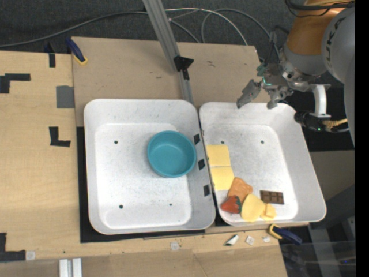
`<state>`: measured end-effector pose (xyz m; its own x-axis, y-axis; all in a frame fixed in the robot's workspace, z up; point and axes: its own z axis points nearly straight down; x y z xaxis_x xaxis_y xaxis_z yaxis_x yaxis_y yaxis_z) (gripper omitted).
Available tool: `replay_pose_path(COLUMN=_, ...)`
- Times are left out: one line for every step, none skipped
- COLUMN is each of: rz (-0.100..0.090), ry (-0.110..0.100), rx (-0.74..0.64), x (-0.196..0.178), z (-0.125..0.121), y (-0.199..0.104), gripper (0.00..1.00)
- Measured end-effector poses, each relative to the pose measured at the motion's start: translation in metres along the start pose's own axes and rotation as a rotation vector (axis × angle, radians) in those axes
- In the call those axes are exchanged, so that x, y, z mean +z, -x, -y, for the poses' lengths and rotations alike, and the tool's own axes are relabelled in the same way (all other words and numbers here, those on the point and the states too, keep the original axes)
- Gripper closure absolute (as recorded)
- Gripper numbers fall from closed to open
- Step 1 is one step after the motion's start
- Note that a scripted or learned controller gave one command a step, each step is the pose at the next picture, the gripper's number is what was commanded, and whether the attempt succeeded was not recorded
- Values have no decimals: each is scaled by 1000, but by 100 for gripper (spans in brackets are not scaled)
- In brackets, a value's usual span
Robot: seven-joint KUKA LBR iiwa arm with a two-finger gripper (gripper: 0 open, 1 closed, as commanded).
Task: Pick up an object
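Observation:
My gripper [259, 98] hangs over the far edge of the right bin [300, 154], its two fingers spread apart with nothing between them. A blue bowl [170, 153] sits in the left bin [109, 172], right of its middle. In the right bin lie two pale yellow slabs [219, 166] along the left wall. At its near edge lie an orange piece [240, 187], a red strawberry-like item [232, 205], a yellow lump [253, 208] and a brown chocolate bar [272, 197]. All of these lie well below the gripper in the view.
A grey pole [167, 39] slants across the bench behind the bins. Cables [219, 22] run across the dark floor at the top. Clamps [78, 52] with yellow tips sit at the board's corners.

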<state>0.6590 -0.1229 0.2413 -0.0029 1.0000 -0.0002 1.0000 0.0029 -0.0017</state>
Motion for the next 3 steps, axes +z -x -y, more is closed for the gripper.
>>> replay_pose_path(rz=0, ry=0, rx=0, x=0, z=0, y=0, gripper=0)
replay_pose_path(rz=0, ry=-4, rx=1, x=53, z=9, y=-7, gripper=0)
replay_pose_path(rz=1, ry=-6, rx=2, x=114, z=14, y=-1, gripper=0)
